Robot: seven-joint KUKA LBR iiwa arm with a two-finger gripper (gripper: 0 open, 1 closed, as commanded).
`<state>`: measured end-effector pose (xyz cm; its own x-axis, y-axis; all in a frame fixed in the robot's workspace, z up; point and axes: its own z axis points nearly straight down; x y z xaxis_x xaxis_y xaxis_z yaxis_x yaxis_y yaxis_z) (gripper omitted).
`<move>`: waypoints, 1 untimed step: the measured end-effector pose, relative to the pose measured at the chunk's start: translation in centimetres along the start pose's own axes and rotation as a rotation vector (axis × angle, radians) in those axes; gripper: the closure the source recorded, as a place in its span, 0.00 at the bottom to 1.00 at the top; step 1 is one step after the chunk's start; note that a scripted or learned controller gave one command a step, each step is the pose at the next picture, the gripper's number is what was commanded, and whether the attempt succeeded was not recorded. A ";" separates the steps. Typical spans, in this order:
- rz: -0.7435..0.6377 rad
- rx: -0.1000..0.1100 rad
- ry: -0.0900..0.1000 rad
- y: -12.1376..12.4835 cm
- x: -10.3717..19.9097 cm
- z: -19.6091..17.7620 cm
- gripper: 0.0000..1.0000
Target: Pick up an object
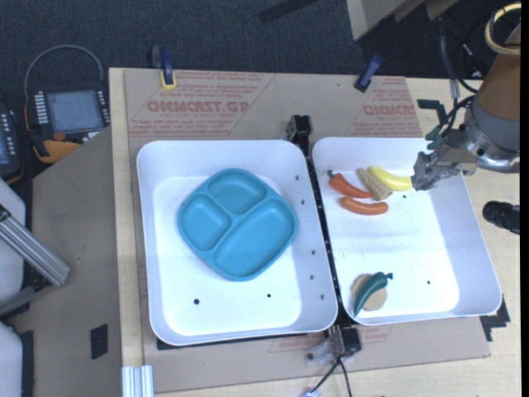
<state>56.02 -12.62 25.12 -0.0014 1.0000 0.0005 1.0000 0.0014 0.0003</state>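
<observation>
Yellow plastic banana [387, 177] lies just beside the gripper [426, 174]; finger opening cannot be told.
Likely light, rigid, slippery; grip mid-body, across its narrow width.

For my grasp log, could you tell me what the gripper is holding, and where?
Cannot be told: the gripper sits at the banana's right end.

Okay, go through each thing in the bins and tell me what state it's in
Blue divided plate: flat, right way up, left bin.
Banana: lying in the right bin, touching the tool.
Two orange chillies: lying side by side beside the banana.
Green-topped item: lying alone near the right bin's front.
</observation>
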 end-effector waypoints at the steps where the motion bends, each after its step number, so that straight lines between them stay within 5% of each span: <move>1: -0.005 -0.004 0.000 2.5 4.9 -0.4 1.00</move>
<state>58.49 -7.72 25.49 -0.0063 1.0000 0.0002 1.0000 0.0063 0.0041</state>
